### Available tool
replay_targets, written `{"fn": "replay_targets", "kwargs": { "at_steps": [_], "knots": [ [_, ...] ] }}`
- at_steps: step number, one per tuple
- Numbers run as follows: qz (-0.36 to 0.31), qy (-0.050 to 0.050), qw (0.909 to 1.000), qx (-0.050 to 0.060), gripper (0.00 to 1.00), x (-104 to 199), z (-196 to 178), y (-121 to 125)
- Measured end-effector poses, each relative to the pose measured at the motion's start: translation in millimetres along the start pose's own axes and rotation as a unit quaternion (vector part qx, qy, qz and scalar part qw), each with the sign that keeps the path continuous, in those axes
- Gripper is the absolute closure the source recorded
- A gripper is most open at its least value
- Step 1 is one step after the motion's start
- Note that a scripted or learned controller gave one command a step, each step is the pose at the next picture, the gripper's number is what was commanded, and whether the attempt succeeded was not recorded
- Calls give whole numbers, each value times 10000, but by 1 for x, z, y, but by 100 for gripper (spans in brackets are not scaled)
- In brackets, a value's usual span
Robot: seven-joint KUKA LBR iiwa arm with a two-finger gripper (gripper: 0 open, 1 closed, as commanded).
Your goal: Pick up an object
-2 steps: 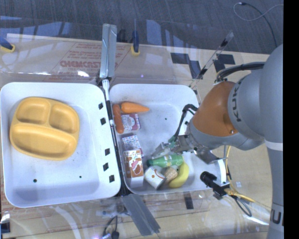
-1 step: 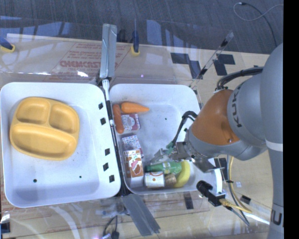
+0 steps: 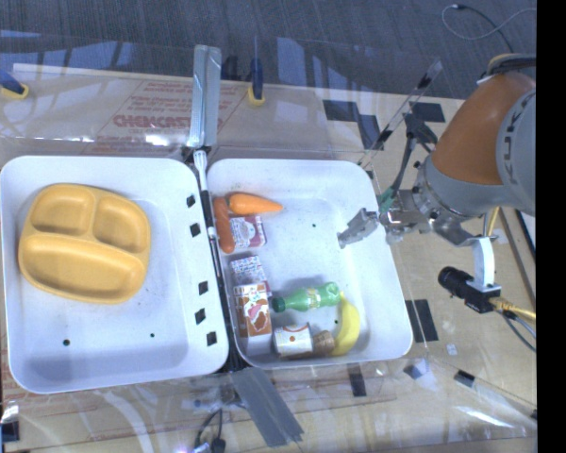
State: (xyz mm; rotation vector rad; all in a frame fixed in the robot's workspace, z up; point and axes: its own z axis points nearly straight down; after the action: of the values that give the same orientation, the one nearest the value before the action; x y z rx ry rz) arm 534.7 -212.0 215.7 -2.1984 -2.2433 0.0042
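The right bin point(image 3: 382, 281) holds several objects. An orange carrot point(image 3: 255, 203) lies at its far left, beside a reddish sausage point(image 3: 223, 225) and a pink packet point(image 3: 248, 231). Nearer the front are a small printed packet point(image 3: 248, 269), a red juice box point(image 3: 255, 310), a green bottle point(image 3: 307, 299) lying on its side, a yellow banana point(image 3: 348, 327) and a small can point(image 3: 295, 341). My gripper point(image 3: 358, 226) hangs over the bare right part of this bin, apart from all of them. The bottle and banana are the closest objects, below it in the view.
The left bin point(image 3: 38, 357) holds a yellow divided tray point(image 3: 83, 242) in its far left part. A metal strip point(image 3: 206, 97) runs up from the seam between the bins. The arm's orange band point(image 3: 476, 135) sits over the bench right of the right bin.
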Motion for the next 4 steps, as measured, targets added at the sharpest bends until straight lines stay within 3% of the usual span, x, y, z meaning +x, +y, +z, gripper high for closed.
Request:
{"fn": "replay_targets", "kwargs": {
  "at_steps": [1,2,3,4],
  "knots": [
    [-2065,16,9784,4,0,19,122,-31],
    [-2885,-1,9575,-10,0,14,20,-4],
    [-2905,-5,9569,1,100,13,13,-3],
    [-2905,-6,9569,0,0,14,13,-3]
  ]
}}
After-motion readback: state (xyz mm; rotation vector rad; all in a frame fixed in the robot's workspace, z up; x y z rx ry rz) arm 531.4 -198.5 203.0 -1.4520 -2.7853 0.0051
